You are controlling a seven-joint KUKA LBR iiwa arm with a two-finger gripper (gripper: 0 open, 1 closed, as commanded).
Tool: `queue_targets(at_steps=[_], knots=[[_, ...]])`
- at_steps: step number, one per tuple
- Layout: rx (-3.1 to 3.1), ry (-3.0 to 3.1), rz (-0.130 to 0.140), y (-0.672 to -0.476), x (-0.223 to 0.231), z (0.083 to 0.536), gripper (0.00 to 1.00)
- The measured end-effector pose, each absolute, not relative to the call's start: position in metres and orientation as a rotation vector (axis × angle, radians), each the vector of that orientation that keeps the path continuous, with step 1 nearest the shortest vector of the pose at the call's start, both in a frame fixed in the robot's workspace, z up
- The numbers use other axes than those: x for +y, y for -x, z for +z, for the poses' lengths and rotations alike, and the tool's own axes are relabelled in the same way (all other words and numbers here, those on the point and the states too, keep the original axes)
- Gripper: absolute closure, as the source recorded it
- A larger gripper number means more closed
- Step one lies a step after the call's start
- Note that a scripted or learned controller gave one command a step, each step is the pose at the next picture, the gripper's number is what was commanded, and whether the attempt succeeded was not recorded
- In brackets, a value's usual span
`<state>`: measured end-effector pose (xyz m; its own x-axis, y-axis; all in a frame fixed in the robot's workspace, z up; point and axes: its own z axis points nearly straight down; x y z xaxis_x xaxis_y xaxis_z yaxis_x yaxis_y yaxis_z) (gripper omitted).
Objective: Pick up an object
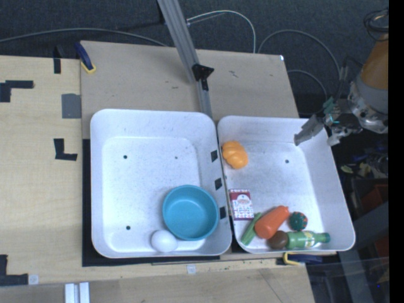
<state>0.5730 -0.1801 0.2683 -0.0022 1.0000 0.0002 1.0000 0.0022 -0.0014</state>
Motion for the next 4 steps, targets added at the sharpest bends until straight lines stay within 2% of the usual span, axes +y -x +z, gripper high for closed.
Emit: queue_targets(at_steps=[1, 2, 4], knots=[[-2.223, 2.218, 0.001, -0.573, -0.18, 0.268, 0.0], [-2.221, 2.216, 0.006, -0.58, -0.179, 0.221, 0.0], [-2.218, 2.215, 0.008, -0.568, -0.175, 0.094, 0.0]])
